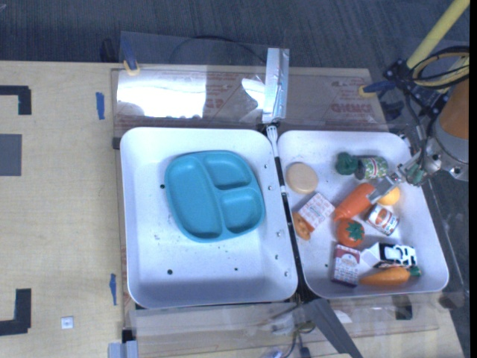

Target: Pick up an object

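Near edge of the right bin (436, 271): a toy carrot (384, 277) lying left-right, a small black-and-white toy (398, 255) just behind it, a red-and-white carton (346, 264) to its left. Mid bin: a small can (382, 220), a larger orange carrot (355, 202) with its long axis running near-left to far-right, a printed packet (315, 211) left of it. Farther back: a tan disc (302, 177) and a green toy (361, 165). Left bin (141, 259) carries a blue divided tray (215, 195). The claw (414, 171) sits over the far right rim of the right bin; whether it is open or closed cannot be told. Judgement: nothing is seen gripped; the larger carrot lies just left and near of the claw, its far tip closest, so it is the likeliest target.
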`<action>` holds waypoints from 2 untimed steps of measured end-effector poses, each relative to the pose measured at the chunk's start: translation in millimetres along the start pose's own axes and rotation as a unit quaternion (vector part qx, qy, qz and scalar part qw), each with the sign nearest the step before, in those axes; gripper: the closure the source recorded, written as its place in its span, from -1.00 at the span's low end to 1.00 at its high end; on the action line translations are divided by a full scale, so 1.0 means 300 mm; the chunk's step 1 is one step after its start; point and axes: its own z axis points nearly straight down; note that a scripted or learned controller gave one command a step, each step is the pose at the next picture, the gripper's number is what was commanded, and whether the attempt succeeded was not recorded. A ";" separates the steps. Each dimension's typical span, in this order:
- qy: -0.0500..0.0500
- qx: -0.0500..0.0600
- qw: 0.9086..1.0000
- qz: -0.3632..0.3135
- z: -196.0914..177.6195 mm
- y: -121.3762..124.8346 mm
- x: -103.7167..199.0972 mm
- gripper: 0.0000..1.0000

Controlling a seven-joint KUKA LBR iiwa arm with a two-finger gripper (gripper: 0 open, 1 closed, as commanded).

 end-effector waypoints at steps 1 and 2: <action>-0.008 -0.006 0.993 -0.121 0.191 0.155 -0.071 -1.00; 0.006 0.008 0.971 -0.239 0.291 0.310 -0.050 -1.00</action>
